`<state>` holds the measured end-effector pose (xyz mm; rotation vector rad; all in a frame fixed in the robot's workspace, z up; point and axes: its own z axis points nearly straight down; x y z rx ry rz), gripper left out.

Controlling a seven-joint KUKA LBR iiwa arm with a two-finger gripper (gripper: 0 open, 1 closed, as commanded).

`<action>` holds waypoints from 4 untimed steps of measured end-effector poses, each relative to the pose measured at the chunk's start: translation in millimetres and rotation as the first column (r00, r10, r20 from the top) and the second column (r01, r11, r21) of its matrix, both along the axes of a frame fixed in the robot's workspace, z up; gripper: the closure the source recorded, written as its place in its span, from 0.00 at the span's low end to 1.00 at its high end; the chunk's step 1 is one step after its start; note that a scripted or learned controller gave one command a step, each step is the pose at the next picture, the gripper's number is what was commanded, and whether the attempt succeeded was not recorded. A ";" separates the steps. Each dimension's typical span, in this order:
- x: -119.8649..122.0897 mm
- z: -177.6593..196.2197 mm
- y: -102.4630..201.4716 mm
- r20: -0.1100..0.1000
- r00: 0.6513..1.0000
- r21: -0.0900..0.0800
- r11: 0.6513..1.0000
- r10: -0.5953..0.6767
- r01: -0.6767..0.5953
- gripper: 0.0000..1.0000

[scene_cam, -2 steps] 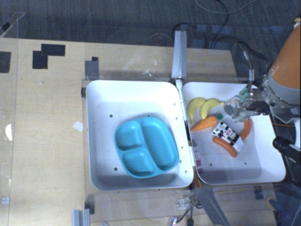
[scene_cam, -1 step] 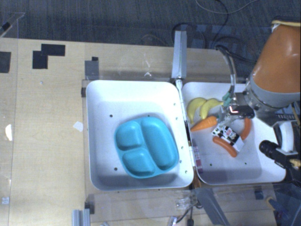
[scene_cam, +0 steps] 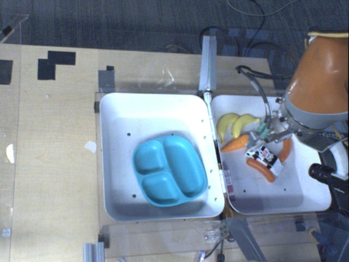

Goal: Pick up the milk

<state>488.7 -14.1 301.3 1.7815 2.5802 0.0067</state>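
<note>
Diagonally, milk (scene_cam: 265,158) points lower-right.

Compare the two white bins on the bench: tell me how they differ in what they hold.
The left bin holds one thing, a blue divided plate; the right bin holds several small items: bananas, a carrot, a sausage and a small white carton. The gripper hangs over the right bin, just above the carton, while nothing reaches over the left bin. Both bins are shallow, white and sit side by side.
</note>
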 end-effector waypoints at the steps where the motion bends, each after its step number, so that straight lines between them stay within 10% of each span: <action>1: -0.9 1.7 48.8 -0.002 0.973 0.002 0.973 -0.232 0.232 1.00; 2: -1.1 -4.3 144.3 -0.004 0.988 0.002 0.988 -0.155 0.155 1.00; 4: -1.6 24.8 198.8 -0.005 0.881 0.002 0.881 -0.473 0.473 1.00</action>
